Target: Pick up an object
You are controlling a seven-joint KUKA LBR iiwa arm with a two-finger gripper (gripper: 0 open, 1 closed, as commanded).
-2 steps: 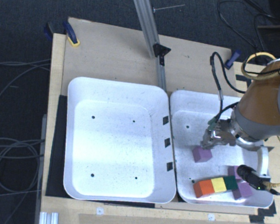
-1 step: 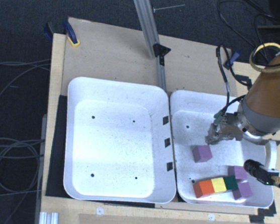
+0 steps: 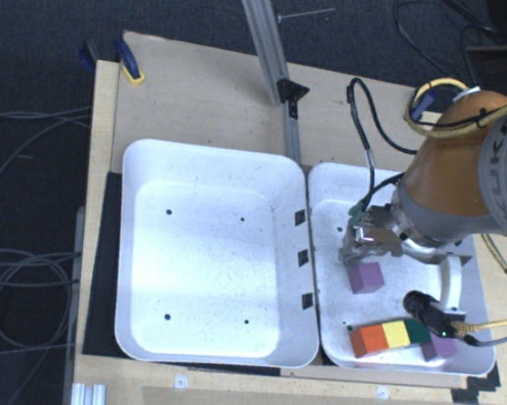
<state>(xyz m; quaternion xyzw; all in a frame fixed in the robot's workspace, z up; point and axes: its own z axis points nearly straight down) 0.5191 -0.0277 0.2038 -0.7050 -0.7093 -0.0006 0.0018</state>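
Gripper [image 3: 359,247] low in right bin [image 3: 330,188], right of frame centre, hanging from grey arm with orange band; whether jaws are released or clenched cannot be told. Purple block [image 3: 367,276] just below gripper, touching or nearly so, lying on bin floor. Striped block [image 3: 391,338] of orange, yellow, green at lower right. Left bin [image 3: 147,175] alongside on tabletop [image 3: 202,99]
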